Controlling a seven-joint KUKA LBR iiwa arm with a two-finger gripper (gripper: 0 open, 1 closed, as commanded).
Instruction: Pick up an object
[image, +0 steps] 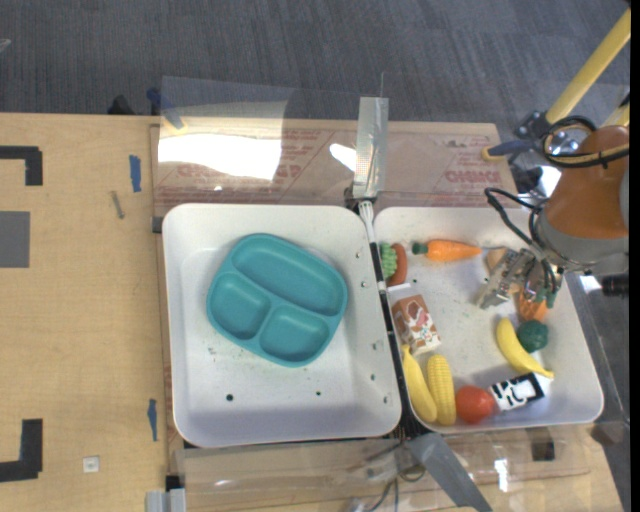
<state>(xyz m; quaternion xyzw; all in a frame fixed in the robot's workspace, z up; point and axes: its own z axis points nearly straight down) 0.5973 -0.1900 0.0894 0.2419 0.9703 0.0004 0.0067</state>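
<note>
1. Toy food fills the right bin (590, 385), at the right of the frame. It is loosely scattered, so we have several candidates for the pick.
2. We see a carrot (447, 250) at the top of this bin, and a small hot dog (391, 262) against the wall at the upper left. A printed card (416, 323) lies flat below them.
3. Along the lower part, we see an ear of corn (440, 380) beside a yellow piece, then a tomato (473, 403) and a black and white block (517, 390). A banana (518, 347) lies above the block, touching a dark green item (533, 336).
4. The gripper (512, 277) hangs in the upper right part of the bin, just above the banana and the green item. Metal parts and cables hide its tips, so we cannot tell how it is set, and we see no object in it.
5. The left bin (190, 400) holds a teal divided plate (277, 298) near its centre; we judge it too wide and flat for an easy pick.
6. Our judgement: the pick is not yet done. The banana is the nearest target, but its neighbour touches it, so a descent there may push both.
</note>
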